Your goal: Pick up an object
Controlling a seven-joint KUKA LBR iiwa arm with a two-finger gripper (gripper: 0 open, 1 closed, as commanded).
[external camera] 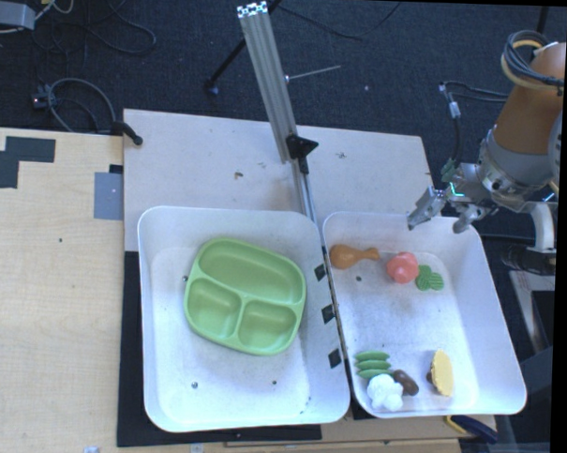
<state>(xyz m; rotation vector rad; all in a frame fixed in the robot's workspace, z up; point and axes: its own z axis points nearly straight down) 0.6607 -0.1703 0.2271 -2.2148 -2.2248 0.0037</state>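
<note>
The gripper [444, 215] hangs with fingers apart and nothing between them over the right bin's [502, 371] far rim, near the red radish toy [404, 267] inside it

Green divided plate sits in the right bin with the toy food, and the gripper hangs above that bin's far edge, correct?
Not quite. In the camera view the green divided plate lies in the left bin; the toy food is in the right bin. The gripper does hang above the right bin's far edge.
</note>
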